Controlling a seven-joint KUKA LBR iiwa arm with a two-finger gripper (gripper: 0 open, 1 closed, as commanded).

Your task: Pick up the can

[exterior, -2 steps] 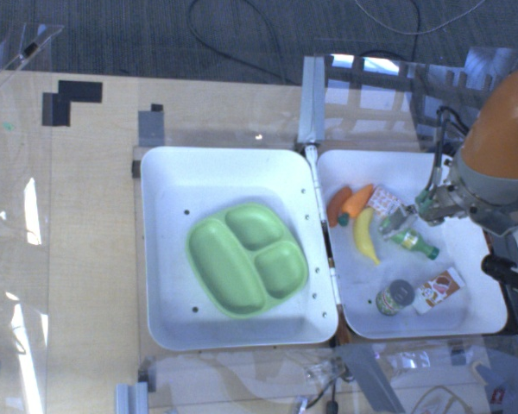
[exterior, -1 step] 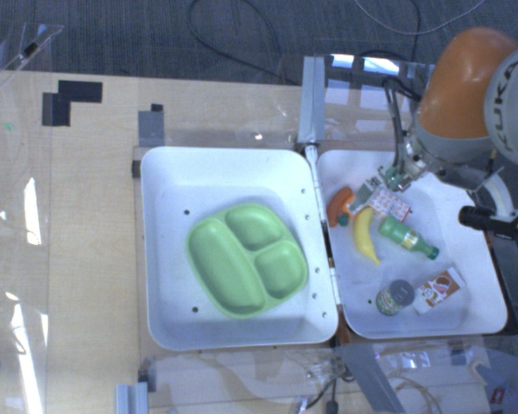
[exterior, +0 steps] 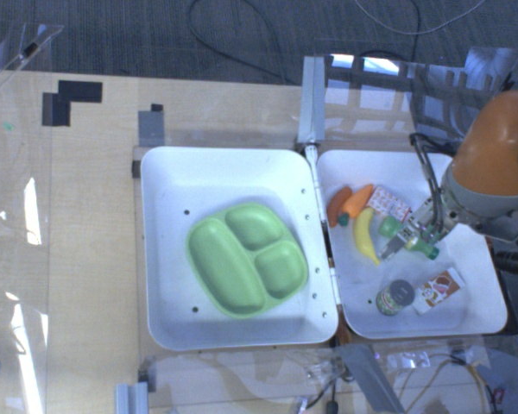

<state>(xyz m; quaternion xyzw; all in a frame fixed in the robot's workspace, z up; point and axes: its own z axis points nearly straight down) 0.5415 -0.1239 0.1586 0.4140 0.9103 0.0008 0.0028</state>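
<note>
Wooden bench (exterior: 78, 231), two white bins (exterior: 168, 188) side by side

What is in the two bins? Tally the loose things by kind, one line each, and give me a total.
Green divided plate: 1
Can: 1
Banana: 1
Carrot: 1
Green bottle: 1
Small printed cartons, one near the carrot and one beside the can: 2
Total: 7
</note>
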